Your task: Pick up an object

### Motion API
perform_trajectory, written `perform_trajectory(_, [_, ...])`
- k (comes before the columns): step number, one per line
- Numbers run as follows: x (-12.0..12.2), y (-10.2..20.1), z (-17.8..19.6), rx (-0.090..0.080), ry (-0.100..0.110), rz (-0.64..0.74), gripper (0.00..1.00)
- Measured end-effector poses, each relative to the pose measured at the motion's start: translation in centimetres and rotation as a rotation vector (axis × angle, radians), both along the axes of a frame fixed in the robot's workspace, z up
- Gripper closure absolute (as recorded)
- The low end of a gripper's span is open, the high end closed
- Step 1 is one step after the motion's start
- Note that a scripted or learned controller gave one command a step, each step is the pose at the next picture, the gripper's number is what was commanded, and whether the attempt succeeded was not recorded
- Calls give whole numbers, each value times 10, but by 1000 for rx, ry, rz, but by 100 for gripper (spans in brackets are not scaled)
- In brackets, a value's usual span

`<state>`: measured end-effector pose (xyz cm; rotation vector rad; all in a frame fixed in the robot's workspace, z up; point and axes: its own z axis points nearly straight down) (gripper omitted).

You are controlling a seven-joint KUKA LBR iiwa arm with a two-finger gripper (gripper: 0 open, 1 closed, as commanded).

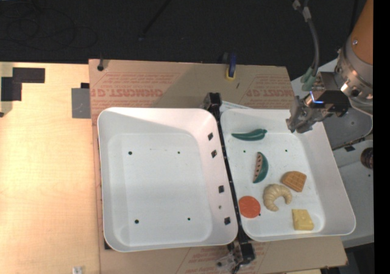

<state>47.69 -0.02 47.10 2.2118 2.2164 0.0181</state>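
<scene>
Claw point(300, 122) of dark metal hangs at the upper right corner of the right-hand shallow white plastic bin point(338, 175), its tip over the bin's far rim, carried by the grey arm with the orange band point(364, 29) that comes in from the right. Nothing lies between its parts that I can make out, and how it is set (wide or narrow) I cannot tell at this size.

Nearest to the claw, a little to its left and slightly nearer the camera, lies a long dark green bean-like pod point(250, 134) on the bin floor. Further towards the camera and left of the claw rests a curved slice with a green back and a brown seeded face point(260, 167). Almost straight towards the camera from the claw sits a small orange-brown waffle-textured piece point(294, 180), and just beside it, to its left, a pale tan croissant point(276, 195). A flat red-orange disc point(249, 206) lies left of the croissant, close to the wall shared by the two bins. Farthest from the claw, in the near right corner, stands a pale yellow block point(303, 219).

Left-hand shallow white plastic bin point(113, 163) lies well apart from the claw, and both bins sit on a brown cardboard sheet point(152, 87) over the pale wooden surface point(42, 175).
</scene>
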Motion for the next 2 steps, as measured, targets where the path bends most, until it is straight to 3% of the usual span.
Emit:
perform_trajectory(1, [10, 21, -126, -2, 31, 0, 100])
perform_trajectory(2, [-2, -61, -110, -3, 17, -10, 100])
